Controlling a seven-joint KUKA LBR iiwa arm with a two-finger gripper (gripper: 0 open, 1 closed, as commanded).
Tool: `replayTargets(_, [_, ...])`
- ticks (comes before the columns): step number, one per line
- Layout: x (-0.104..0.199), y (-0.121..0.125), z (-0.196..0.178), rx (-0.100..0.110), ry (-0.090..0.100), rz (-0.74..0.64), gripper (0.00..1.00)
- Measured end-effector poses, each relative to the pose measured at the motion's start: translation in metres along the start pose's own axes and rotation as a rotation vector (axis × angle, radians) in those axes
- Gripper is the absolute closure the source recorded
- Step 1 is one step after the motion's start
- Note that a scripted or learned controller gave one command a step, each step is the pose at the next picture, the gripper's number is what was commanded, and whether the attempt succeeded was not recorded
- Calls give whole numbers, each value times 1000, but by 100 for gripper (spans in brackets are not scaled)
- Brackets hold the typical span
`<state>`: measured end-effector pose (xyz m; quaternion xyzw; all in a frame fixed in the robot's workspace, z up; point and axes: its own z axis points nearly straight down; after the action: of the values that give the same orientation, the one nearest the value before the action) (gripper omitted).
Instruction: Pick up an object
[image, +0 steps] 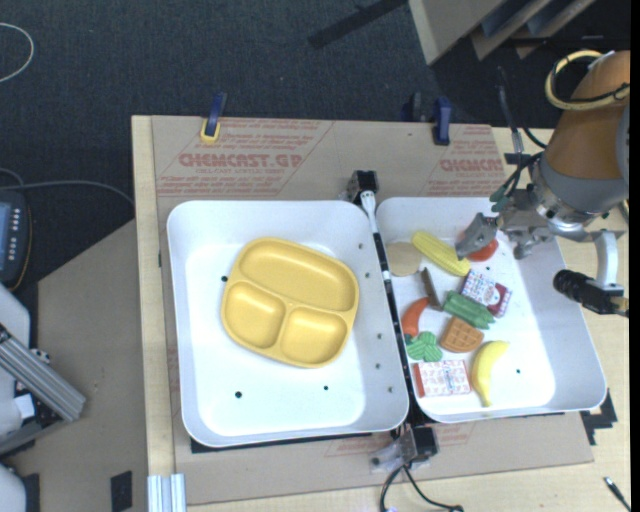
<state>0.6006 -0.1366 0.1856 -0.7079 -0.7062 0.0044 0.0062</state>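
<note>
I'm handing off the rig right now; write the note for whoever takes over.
Gripper: low over the back of the right bin, next to the corn and a red item. Whether it grips anything can't be told.
Right bin: corn, banana, carrot, green leafy piece, waffle, two small packets.
Left bin: yellow divided plate.
Done: no pick visible.
Left: grasp one object and lift it.
</note>
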Motion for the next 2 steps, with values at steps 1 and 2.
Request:
replayTargets(1, [0,3,-9,-15,-2,-3,0])
replayTargets(2, [7,2,36,-10,-1,-3,0])
